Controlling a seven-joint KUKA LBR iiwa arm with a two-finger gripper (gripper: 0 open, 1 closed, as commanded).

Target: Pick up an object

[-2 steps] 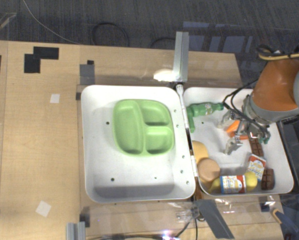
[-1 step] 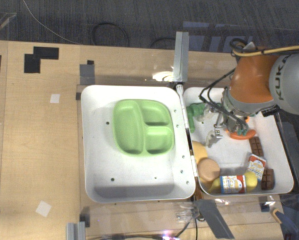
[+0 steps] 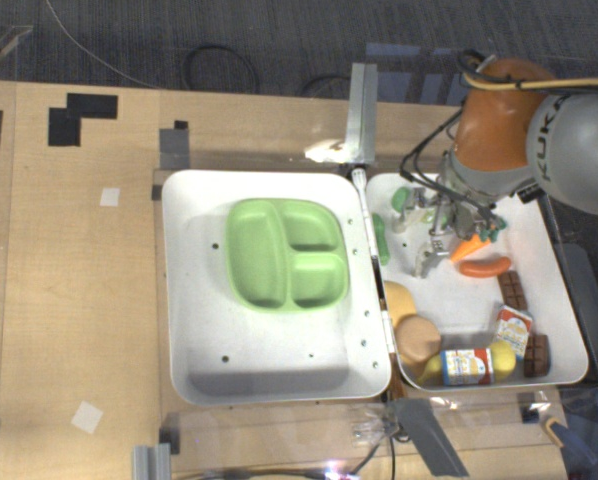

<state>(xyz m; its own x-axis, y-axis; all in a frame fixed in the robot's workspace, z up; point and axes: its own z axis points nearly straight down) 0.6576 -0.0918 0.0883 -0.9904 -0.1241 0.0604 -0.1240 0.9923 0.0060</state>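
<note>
My gripper hangs over the upper left part of the right bin, below the orange wrist band. An orange carrot lies just to its right and a red sausage sits beside that. Lower in the bin are a brown chocolate bar, a small carton, a labelled can, a yellow lemon and a round brown bun. A green item rests against the bin's left wall. The view shows nothing held in the gripper.
The left bin holds a green divided plate. A metal divider post stands between the bins at the back. The grey arm enters from the right over the right bin's top corner.
</note>
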